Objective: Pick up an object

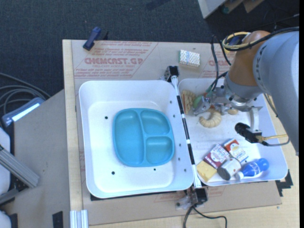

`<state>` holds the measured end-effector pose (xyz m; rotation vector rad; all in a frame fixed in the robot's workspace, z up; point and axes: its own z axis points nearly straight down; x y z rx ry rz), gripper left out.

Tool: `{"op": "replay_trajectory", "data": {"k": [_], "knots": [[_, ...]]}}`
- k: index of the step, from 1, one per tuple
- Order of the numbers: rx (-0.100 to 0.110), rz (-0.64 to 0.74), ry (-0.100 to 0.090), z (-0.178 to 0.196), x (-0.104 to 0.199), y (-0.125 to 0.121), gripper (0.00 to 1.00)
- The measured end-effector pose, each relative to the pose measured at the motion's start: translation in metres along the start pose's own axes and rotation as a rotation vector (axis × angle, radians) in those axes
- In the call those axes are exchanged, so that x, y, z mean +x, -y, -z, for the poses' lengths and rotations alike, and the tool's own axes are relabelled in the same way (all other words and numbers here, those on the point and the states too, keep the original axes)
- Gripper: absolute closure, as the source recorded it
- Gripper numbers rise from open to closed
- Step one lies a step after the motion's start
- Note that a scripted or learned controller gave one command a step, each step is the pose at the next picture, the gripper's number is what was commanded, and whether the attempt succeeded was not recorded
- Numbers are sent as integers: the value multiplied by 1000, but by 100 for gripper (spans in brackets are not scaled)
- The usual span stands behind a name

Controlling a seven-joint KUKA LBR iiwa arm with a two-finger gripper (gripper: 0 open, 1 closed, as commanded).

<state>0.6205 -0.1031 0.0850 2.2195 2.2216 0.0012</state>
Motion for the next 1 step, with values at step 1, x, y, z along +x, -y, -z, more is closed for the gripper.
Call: {"op": "replay_trajectory", "data": {"k": [1], "knots": [[55, -10, -4, -1, 6, -36, 0]]}}
